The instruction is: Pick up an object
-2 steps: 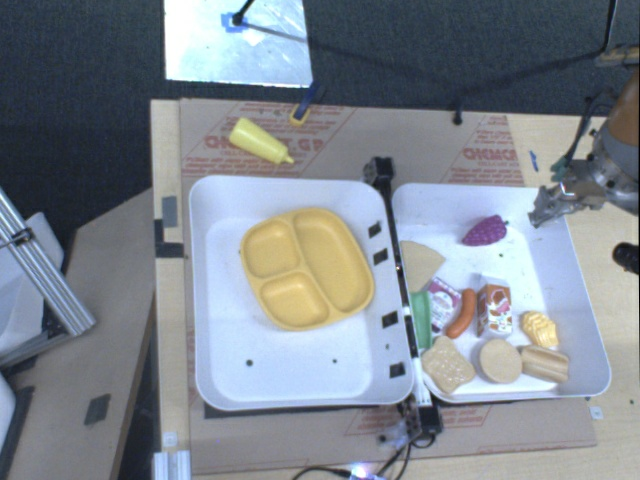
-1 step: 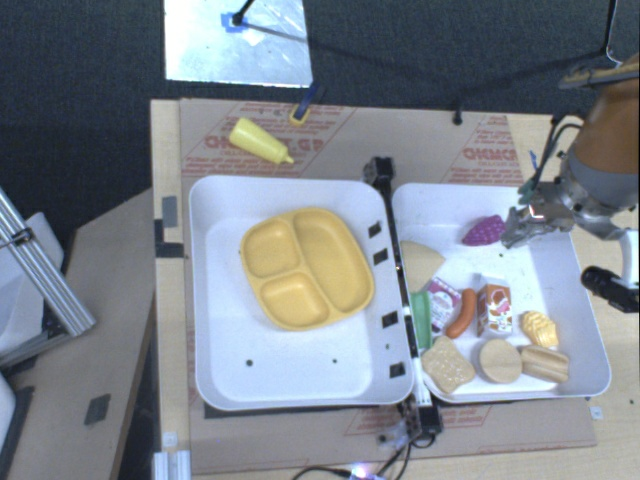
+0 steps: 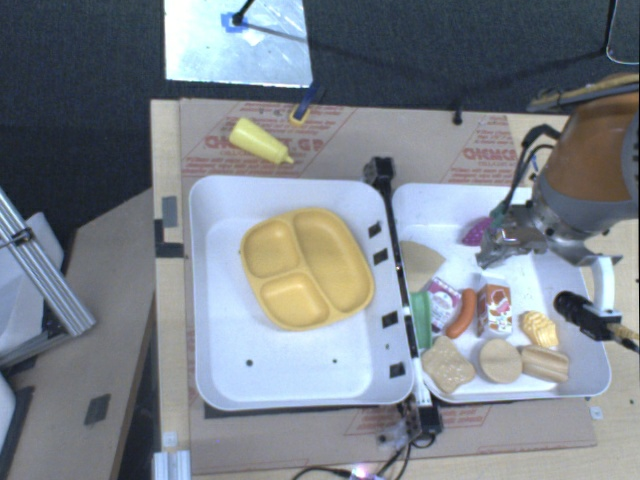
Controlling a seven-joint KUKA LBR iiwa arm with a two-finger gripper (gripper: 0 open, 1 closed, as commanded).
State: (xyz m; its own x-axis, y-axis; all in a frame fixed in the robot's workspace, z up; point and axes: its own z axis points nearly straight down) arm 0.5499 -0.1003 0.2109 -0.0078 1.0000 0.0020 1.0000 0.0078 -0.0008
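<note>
Gripper [image 3: 505,240] low over right bin [image 3: 600,368], just beside purple toy [image 3: 476,231] near the back wall; cannot tell how the jaws stand; nothing visibly held. Purple toy probably light, hard, slippery plastic; take across its narrow width. Sausage [image 3: 462,313], packet [image 3: 495,309], 2 bread rounds crowd the front; yellow tray [image 3: 305,265] sits in left bin [image 3: 215,298], well apart.

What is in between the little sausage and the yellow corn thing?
In the camera view, a small red-and-white packet stands between the sausage and the yellow corn piece, in the right bin.
</note>
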